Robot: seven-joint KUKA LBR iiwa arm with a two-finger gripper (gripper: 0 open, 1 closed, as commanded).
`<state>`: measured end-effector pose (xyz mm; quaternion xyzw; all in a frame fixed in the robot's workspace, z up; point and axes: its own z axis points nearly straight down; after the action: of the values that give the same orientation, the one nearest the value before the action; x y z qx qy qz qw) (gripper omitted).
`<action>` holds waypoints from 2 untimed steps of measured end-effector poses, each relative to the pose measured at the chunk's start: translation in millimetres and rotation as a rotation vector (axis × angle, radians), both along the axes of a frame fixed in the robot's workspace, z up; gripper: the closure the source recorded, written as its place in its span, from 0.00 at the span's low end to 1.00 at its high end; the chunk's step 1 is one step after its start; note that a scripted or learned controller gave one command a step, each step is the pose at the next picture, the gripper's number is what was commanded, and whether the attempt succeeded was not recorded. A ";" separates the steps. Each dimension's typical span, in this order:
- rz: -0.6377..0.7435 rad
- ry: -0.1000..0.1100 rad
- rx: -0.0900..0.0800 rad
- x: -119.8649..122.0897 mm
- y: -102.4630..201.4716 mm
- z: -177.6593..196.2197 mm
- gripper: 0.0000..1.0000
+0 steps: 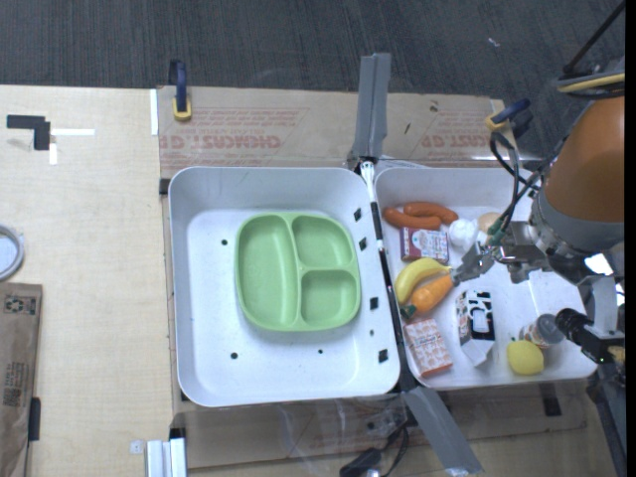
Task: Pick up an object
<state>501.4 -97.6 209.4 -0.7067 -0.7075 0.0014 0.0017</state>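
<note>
Carrot (pixel 434 292), orange and tapered with a smooth plastic look, lies in the right bin (pixel 556 374) at the lower right of the frame, touching one curved yellow banana (pixel 417 273) just above-left of it. We see the end effector (pixel 473 266) at the carrot's upper-right end, its thin metal fingers slightly parted around that tip; we cannot say that it is gripped. In this bin we also count one red sausage (pixel 421 214), one small white rounded piece (pixel 462 233), one flat pink box (pixel 428 349), one white carton (pixel 477 317) with black print, and one round yellow lemon (pixel 526 357). Left of it, the left bin (pixel 189 296) holds one pale green tray (pixel 297 270) with three compartments and rounded corners. Both bins rest on the light wooden surface (pixel 79 227).
</note>
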 end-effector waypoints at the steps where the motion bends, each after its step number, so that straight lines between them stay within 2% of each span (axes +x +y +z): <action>1: -0.139 -0.001 0.000 -2.3 -54.6 -106.2 0.00; 2: -0.040 -0.001 0.001 -24.6 -41.0 -118.7 0.00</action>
<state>476.8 -138.6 90.7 -0.7206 -0.6934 0.0008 0.0017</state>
